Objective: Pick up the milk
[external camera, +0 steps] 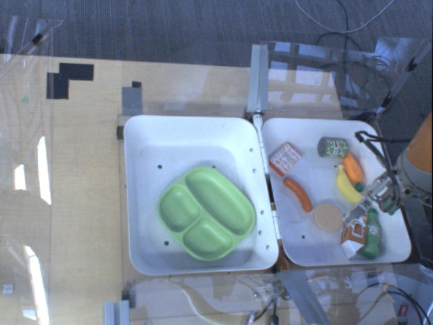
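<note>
The milk carton (352, 235), orange-brown with a white end, lies on its side near the front right corner of the right bin (298, 246). A green bottle-shaped item (371, 237) lies against its right side. My gripper (363, 209) reaches in from the right and hangs just above the carton's upper end, close to it or touching it. The view does not settle whether anything is held.
Also in the right bin are a tan round disc (328, 217) just left of the gripper, a banana (348, 187), a carrot (353, 168), a green can (333, 147), a red sausage (298, 193) and a red-and-white box (285, 158). The left bin (145, 181) holds a green divided plate (206, 212).
</note>
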You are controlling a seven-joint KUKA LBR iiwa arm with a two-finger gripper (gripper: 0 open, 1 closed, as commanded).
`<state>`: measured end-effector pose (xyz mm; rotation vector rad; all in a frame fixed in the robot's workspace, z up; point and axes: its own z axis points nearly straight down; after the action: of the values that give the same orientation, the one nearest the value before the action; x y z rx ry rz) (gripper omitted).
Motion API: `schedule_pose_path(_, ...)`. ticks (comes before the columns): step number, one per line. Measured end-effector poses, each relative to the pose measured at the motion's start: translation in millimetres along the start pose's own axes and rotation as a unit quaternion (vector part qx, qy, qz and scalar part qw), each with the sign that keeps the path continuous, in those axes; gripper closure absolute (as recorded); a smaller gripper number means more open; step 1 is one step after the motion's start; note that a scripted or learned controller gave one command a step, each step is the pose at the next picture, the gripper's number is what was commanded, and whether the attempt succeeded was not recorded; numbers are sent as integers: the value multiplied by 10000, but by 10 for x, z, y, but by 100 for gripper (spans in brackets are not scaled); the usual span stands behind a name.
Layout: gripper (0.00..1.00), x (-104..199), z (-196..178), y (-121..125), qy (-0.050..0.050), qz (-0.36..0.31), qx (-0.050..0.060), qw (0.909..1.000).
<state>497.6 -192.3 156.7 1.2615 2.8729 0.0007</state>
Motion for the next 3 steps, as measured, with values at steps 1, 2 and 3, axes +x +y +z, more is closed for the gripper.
schedule_pose_path(1,0,-61,691,-128,-25,-140,-30,9999)
schedule_pose_path(2,100,-86,585,-55,-67,-159,-83,9998)
schedule_pose_path(3,100,587,-320,483,-12,509,-17,9987)
